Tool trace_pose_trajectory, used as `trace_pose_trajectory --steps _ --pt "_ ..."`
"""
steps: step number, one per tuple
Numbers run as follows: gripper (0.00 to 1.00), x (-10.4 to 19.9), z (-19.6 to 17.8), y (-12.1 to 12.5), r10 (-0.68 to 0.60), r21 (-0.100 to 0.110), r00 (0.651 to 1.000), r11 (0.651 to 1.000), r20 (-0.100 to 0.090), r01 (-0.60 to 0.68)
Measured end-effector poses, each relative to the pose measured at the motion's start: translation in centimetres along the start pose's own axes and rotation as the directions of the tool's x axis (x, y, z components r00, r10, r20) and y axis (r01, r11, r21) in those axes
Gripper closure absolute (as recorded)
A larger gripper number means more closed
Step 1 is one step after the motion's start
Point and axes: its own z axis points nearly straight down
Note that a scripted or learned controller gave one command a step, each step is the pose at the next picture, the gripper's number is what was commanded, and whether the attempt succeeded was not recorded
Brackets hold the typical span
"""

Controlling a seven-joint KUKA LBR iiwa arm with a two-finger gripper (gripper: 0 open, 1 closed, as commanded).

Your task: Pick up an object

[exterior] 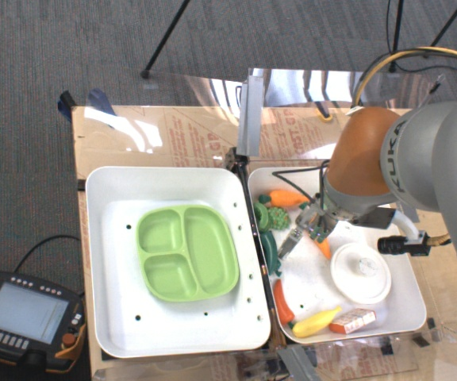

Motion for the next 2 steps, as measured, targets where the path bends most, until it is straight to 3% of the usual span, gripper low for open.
trace_pose_trajectory --steps 1,2 --pt "0.00 -5.7 0.0 -5.6 0.102 -0.001 0.995 0.995 0.002 -0.102" --pt "1.00 -5.7 -1.1 -5.5 0.098 -0.003 0.995 0.995 0.002 -0.098"
